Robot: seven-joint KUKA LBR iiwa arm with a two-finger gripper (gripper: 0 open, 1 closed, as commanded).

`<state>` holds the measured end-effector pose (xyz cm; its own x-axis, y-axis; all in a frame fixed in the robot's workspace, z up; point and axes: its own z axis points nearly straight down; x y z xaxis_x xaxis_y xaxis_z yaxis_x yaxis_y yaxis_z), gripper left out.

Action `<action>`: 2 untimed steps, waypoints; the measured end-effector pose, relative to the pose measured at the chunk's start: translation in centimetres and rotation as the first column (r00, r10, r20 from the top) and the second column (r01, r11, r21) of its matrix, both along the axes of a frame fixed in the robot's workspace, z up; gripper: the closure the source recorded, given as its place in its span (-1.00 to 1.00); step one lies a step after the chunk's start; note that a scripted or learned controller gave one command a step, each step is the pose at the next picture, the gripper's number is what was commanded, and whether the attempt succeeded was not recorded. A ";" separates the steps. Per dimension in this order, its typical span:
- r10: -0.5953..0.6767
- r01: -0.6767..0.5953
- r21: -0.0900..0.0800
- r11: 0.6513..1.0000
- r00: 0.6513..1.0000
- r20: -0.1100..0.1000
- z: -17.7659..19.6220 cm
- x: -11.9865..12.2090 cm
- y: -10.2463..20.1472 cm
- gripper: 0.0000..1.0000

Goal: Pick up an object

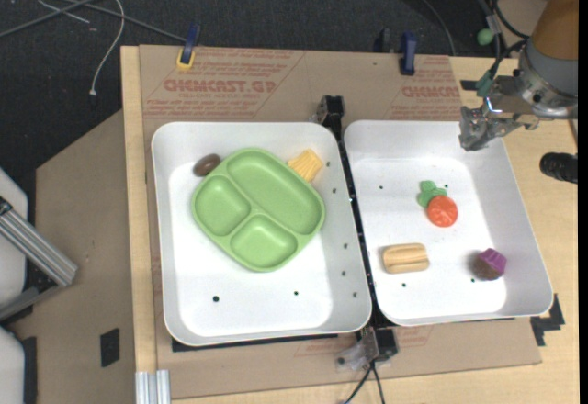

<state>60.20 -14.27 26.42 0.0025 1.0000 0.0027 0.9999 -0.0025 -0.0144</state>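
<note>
Strawberry [441, 207] | right bin [519, 209], below-left of gripper [474, 134], apart | grip state: cannot tell

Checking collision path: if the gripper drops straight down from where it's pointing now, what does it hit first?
Likely bare floor of the right bin near its far right corner. The gripper sits away from the toy strawberry; depth is uncertain.

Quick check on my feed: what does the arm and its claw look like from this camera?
The arm is grey metal with an orange band above the wrist. Black cables loop beside it, one carrying a small green part. The claw is a compact silvery-grey metal piece, small and dark at its tips, with no markings legible.
</note>
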 end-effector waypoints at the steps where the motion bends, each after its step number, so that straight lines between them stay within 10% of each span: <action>1: 0.003 -0.003 -0.002 1.000 1.000 0.014 0.8 0.2 0.0 -1.00; 2: 0.003 -0.003 -0.001 1.000 1.000 0.011 -5.3 0.1 0.3 -1.00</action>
<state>60.28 -13.92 21.15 -0.0001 1.0000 0.0012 1.0000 0.0001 -0.0034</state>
